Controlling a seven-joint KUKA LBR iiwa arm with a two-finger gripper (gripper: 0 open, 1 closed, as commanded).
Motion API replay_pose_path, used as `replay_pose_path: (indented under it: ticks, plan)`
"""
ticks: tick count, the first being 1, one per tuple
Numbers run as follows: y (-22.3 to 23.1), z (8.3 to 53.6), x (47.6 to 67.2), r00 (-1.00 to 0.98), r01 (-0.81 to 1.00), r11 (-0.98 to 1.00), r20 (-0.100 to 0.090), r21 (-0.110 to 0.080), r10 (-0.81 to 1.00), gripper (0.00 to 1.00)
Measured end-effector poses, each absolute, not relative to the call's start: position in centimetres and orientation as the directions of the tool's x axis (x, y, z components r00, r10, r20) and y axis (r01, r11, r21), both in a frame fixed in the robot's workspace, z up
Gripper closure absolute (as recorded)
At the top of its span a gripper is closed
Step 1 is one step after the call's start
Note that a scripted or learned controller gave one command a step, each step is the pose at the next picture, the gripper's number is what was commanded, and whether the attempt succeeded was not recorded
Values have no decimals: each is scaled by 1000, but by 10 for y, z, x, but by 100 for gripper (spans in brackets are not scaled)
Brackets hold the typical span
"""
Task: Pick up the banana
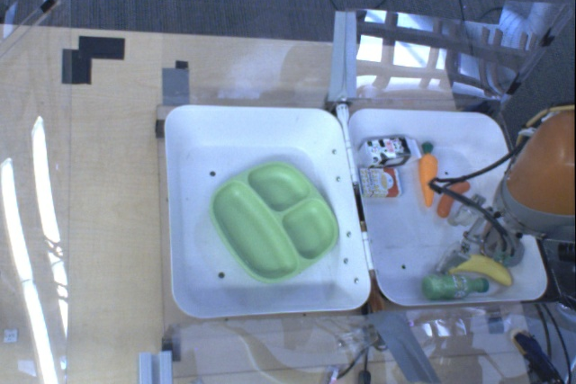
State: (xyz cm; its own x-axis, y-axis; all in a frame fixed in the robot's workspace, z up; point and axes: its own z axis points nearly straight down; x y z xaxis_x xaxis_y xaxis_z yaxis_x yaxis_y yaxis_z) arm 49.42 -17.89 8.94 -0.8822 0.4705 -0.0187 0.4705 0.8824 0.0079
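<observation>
Here the banana (pixel 486 269) lies in the right bin (pixel 504 135), near its front right corner, touching or just beside a green bottle (pixel 457 286) that lies along the front wall; the end effector (pixel 481 240) hangs just above the banana's upper side, and whether it is open or closed I cannot tell. The risk, as I judge it, is crowding; a descent slightly off could strike the bottle or nudge the banana against the bin wall, and its curved skin could slip free; the carrot (pixel 427 177) sits well clear.
</observation>
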Motion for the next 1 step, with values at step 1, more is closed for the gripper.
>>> replay_pose_path:
  ticks: [1]
  plan:
    - [-179, 100, 496, -880, 474, 880, -20, 10, 474, 100]
